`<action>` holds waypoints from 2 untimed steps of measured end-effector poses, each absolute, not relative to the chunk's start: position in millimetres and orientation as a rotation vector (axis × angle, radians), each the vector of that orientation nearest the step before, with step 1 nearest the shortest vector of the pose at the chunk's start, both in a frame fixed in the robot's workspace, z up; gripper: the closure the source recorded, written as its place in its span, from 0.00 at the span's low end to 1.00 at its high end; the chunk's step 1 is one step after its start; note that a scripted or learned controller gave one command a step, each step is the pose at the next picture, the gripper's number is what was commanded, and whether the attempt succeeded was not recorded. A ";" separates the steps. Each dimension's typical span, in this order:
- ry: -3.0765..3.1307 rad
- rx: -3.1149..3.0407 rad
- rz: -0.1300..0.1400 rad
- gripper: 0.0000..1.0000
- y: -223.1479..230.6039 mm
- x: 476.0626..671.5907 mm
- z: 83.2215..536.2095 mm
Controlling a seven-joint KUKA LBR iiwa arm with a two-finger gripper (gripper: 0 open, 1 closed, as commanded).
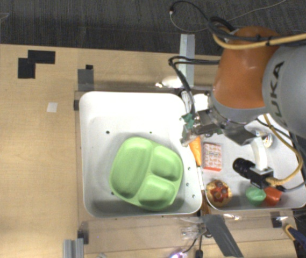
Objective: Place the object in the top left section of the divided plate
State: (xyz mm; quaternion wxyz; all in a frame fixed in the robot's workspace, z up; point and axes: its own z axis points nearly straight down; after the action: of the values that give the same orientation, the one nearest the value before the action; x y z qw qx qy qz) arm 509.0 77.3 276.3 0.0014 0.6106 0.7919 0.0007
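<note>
Count is being logged per kind.

Bins: two are being counted, both white and shallow, side by side on the bench: left bin (88, 144) and right bin (298, 200).

Plates: one green divided plate (144, 172) is being carried by the left bin, toward its lower edge. Three sections are being counted in it.

Loose items: five are being carried by the right bin, one of each kind:
- one orange piece (196, 149), against the bin's left edge
- one red-and-white printed packet (212, 157), just beside the orange piece
- one round mottled brown item (219, 192), at the lower left corner
- one green item (256, 195) and one red item (272, 196), close together along the lower edge
</note>
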 end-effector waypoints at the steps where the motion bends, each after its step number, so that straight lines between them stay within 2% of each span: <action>1: 2.607 1.752 0.001 1.00 64.3 488.4 233.0; 2: 2.510 1.887 0.000 1.00 81.3 549.9 260.8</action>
State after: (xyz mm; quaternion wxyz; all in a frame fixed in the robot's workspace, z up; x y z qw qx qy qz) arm 549.9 81.3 260.8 0.0008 0.6010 0.7992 0.0001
